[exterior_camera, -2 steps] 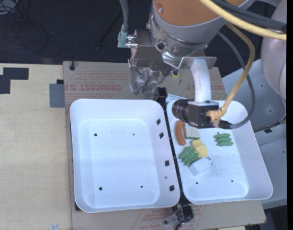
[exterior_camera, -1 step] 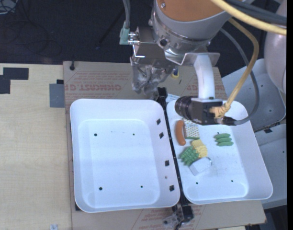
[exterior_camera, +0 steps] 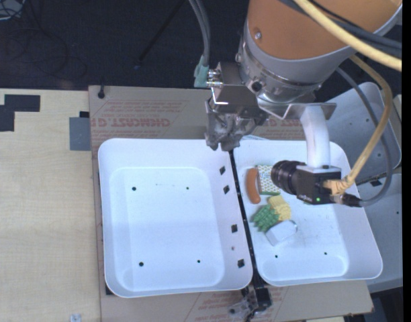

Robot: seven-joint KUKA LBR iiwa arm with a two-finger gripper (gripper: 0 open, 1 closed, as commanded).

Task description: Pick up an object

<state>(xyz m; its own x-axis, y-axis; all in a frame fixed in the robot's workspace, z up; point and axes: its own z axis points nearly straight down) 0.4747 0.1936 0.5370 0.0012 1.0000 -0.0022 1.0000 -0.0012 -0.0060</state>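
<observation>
My gripper (exterior_camera: 223,138) hangs high above the far end of the divider between the two bins, with nothing visible between its fingers. In the right bin (exterior_camera: 340,260) lies a small cluster of objects: an orange sausage-shaped piece (exterior_camera: 252,185), a green-and-white patterned piece (exterior_camera: 266,177), a yellow corn-like piece (exterior_camera: 280,208), a green leafy piece (exterior_camera: 264,218) and a white block (exterior_camera: 281,233). A black camera on the arm (exterior_camera: 303,178) covers part of the cluster's right side.
The left bin (exterior_camera: 164,223) holds nothing but its small dark floor marks. Black clips (exterior_camera: 227,190) run along the divider between the bins. Both bins sit on a cardboard sheet (exterior_camera: 148,113); a wooden benchtop (exterior_camera: 37,213) extends left.
</observation>
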